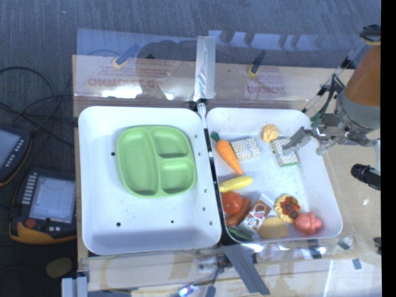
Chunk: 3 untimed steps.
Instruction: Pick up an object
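The right bin (322, 184) holds several toy foods. An orange carrot (229, 155) lies by the divider, with a patterned packet (246, 148) beside it. A small yellow lump (270, 132) and a second patterned packet (286, 153) lie at the back right. Along the front are a yellow banana (236, 183), a red tomato (232, 204), a small box (260, 210), a round pizza-like piece (287, 206), a tan potato (274, 228) and a pink fruit (308, 223). My gripper (298, 138) hangs over the bin's right rim, just above the second packet, with nothing seen in its grasp.
A green divided plate (156, 159) lies in the left bin (99, 215). A metal divider (205, 73) stands behind the seam between the bins. Cables and a control pendant (43, 200) lie on the floor at the left.
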Available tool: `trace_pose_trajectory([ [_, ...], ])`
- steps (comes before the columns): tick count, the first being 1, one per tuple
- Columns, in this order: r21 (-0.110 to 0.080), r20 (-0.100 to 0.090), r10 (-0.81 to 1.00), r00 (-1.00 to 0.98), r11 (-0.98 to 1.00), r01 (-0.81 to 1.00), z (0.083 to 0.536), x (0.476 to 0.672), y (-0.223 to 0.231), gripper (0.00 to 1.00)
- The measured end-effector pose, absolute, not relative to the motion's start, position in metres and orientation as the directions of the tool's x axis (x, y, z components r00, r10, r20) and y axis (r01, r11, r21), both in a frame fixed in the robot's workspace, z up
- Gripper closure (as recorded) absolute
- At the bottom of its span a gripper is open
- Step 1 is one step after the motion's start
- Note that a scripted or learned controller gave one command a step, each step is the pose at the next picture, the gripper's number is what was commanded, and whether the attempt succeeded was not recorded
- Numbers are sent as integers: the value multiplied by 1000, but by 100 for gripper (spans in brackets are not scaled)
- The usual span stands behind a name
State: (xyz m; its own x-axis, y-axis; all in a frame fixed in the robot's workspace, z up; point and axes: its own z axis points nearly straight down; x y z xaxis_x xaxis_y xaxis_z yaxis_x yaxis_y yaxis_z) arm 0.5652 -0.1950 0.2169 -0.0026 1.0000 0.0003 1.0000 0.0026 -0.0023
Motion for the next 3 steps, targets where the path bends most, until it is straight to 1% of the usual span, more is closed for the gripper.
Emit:
trace_pose_trajectory([
  [1,-9,4,956,293,-293,956,101,587,-203,0],
  [2,-1,11,876,482,-482,876,91,642,-197,0],
  [3,-16,-13,903,430,-430,903,88,665,-116,0],
])
